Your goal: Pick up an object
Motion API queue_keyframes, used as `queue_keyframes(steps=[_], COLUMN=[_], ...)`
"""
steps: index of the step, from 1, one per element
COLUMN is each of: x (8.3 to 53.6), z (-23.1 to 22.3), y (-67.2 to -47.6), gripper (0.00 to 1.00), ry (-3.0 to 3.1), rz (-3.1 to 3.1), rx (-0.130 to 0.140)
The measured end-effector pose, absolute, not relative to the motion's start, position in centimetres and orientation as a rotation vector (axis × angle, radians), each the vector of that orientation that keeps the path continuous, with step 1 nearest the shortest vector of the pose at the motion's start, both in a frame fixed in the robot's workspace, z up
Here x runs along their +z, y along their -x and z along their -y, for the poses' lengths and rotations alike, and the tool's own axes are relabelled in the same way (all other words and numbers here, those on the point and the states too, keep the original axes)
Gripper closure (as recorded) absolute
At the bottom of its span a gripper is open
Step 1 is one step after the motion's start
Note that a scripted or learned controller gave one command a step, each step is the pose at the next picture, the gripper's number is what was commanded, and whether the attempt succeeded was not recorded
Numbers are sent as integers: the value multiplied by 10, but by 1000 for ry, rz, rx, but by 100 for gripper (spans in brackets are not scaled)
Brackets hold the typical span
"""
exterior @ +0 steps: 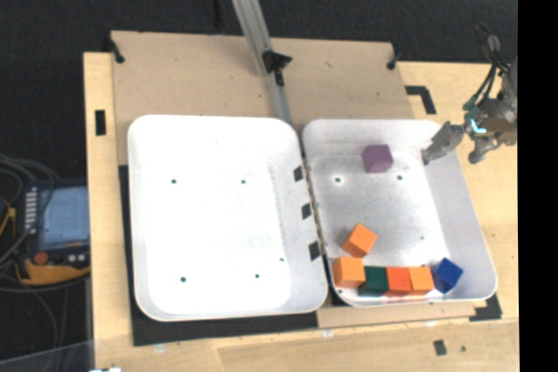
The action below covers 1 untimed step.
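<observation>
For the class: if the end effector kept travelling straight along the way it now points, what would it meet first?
The end effector sits at the right bin's upper right rim, with its two fingers spread and angled down-left. Going straight on, it would probably meet the bin's bare floor first, short of the purple block. Depth is unclear.

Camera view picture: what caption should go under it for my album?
Robot hand open over the right bin's edge, near a purple block; colored blocks line its bottom wall.

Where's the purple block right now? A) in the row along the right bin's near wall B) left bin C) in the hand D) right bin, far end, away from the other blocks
D: the purple block sits alone toward the far end of the right bin, apart from the orange, green and blue blocks clustered at its near wall.
</observation>
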<state>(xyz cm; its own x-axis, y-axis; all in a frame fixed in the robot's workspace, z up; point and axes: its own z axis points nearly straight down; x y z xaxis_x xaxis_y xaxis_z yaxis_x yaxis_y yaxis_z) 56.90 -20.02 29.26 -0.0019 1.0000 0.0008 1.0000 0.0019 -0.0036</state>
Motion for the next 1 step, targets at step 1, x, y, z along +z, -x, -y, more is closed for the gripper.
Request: queue_keyframes(steps=[1], x=[295], z=[200], y=[-570], gripper=[0], ry=[2219], rz=[2226], rx=[0])
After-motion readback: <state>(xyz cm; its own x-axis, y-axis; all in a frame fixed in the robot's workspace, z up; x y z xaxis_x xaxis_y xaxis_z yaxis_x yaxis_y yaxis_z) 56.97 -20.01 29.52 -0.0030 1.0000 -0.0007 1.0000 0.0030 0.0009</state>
